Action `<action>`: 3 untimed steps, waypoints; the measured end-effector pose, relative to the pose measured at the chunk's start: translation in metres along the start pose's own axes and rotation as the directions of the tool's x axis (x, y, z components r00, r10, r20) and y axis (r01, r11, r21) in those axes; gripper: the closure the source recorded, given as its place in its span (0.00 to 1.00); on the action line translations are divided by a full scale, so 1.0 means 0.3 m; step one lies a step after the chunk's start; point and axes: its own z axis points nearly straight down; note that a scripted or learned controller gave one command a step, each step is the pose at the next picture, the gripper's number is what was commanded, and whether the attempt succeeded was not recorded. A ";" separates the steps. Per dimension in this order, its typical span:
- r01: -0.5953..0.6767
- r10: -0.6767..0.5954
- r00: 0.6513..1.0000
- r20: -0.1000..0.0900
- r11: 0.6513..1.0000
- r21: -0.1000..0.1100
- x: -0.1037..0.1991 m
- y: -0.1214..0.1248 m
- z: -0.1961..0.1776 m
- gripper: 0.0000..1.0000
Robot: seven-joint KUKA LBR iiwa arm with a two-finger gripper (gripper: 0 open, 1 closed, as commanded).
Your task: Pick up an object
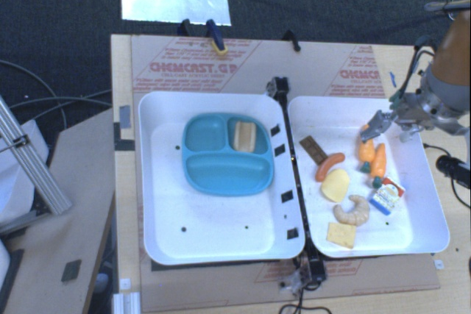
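My gripper (391, 130) hovers over the upper right part of the right bin (427, 195), open, with nothing between its fingers. Just below it lie an orange pepper (366, 151) and a carrot (379, 160). Further left are a brown bar (312, 149) and a red sausage (330, 165). A yellow fruit (335, 185), a tan shrimp-like piece (354, 211), a cheese slice (341, 234) and a small colourful carton (386, 195) lie toward the front.
The left bin (165, 217) holds a blue divided plate (221, 173) with a bread slice (244, 136) in its upper right compartment. A black divider with clips (287, 158) runs between the bins. Cables lie at the right bench edge (452, 169).
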 end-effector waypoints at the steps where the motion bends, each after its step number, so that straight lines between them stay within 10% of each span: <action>1: 0.003 -0.003 1.000 0.002 1.000 -0.012 0.001 0.008 -0.023 0.00; 3: 0.001 -0.001 1.000 0.003 1.000 -0.013 -0.036 0.015 0.378 0.00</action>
